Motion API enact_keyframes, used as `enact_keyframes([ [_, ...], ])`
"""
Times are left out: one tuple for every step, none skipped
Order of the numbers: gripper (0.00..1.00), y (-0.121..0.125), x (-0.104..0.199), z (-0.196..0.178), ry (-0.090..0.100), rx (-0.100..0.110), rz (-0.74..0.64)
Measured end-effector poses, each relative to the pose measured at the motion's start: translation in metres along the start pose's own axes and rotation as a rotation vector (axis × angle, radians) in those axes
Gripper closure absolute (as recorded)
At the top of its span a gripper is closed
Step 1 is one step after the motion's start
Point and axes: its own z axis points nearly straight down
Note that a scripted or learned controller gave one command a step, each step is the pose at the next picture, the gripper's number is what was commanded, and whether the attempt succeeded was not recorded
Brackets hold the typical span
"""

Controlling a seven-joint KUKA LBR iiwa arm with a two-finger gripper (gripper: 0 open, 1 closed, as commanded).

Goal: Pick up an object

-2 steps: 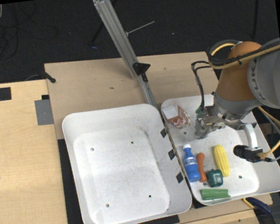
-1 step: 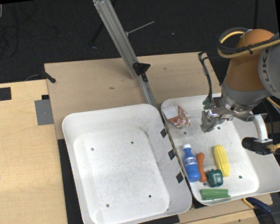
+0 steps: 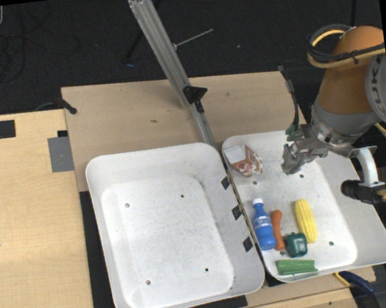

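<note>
Hand (image 3: 291,161), one bottle (image 3: 262,224), one corn cob (image 3: 305,220)

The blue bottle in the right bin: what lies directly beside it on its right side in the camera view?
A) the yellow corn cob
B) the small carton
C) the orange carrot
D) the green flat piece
C: the blue bottle lies near the right bin's left wall, and the orange carrot lies right next to it, with the yellow corn cob further right.

Single fixed camera above the bench (image 3: 24,207), angled down, both white bins (image 3: 111,171) in frame
</note>
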Motion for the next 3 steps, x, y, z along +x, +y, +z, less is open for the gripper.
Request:
enact_keyframes([
  [1.0, -0.01, 0.06, 0.002, 0.003, 0.005, -0.007],
  [1.0, -0.028, 0.113, 0.007, 0.003, 0.007, -0.007],
  [1.0, -0.037, 0.164, -0.011, 0.003, 0.003, -0.008],
])
